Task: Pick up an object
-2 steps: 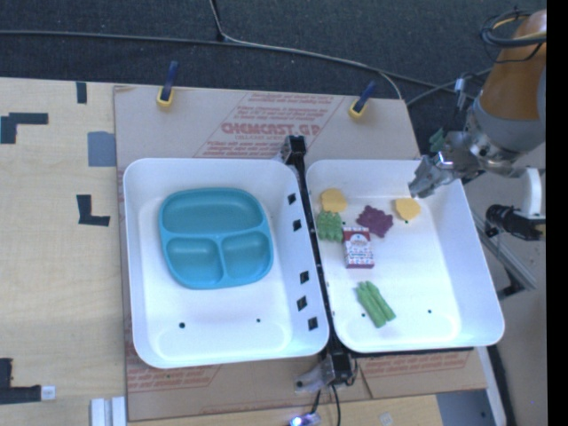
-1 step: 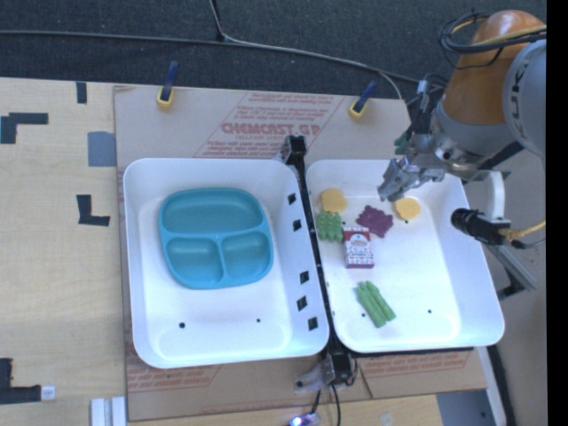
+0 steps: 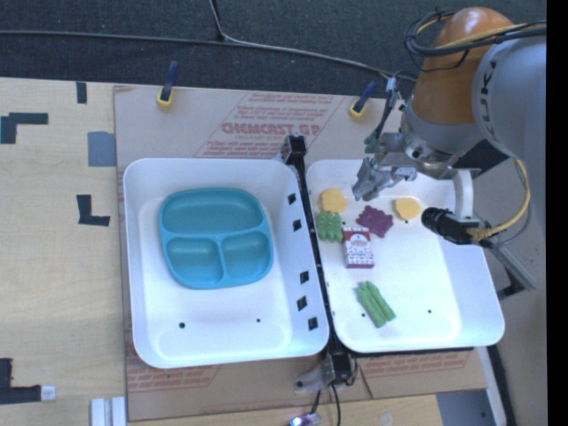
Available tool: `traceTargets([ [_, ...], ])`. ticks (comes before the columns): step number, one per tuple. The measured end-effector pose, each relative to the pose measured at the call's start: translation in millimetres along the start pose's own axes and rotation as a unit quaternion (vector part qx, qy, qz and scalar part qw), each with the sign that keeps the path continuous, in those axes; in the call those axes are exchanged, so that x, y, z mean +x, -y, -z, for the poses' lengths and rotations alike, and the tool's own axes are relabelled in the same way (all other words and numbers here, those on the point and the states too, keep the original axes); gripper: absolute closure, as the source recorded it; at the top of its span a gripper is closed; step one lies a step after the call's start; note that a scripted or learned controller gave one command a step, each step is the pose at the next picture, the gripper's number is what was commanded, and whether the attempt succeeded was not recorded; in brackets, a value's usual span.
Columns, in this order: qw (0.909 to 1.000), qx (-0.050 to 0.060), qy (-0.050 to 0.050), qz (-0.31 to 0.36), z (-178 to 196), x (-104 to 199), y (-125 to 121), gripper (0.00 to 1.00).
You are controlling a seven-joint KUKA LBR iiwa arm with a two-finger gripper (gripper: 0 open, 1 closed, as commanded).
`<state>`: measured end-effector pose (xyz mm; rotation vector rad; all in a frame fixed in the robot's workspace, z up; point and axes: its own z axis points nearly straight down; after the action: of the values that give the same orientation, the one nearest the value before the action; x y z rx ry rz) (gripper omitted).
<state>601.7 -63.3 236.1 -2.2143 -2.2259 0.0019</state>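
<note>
Brown cardboard (image 3: 266, 127) printed with red lettering covers the bench under both bins, and I see it pinned at the far edge by two yellow-and-blue clamps (image 3: 166, 91). The grey arm (image 3: 497, 78) with its orange band reaches in from the right and hangs over the far part of the right bin (image 3: 461, 318). The left bin (image 3: 146, 309) carries a teal divided tray (image 3: 216, 238) with three compartments, lying toward its far left. In the right bin I count six small items clustered in the far left half. The green bean-like piece (image 3: 375, 303) lies nearest me, well apart from the rest. A small red and white carton (image 3: 358, 248) sits just beyond it, between the green leafy piece (image 3: 330, 226) on its left and the dark purple piece (image 3: 375, 221) on its right. A yellow piece (image 3: 332, 200) rests just beyond the leafy one, and another yellow piece (image 3: 407, 209) lies to the right of the purple one. The gripper (image 3: 368, 185) hovers above the gap between the two yellow pieces, just beyond the purple one. From this angle I cannot tell how its jaws stand, and I see nothing between them.
</note>
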Motion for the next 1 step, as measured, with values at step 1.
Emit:
traceTargets([
  [1,1.0000,0.000,0.001,0.000,-13.9,54.8,-8.9,1.00],
])
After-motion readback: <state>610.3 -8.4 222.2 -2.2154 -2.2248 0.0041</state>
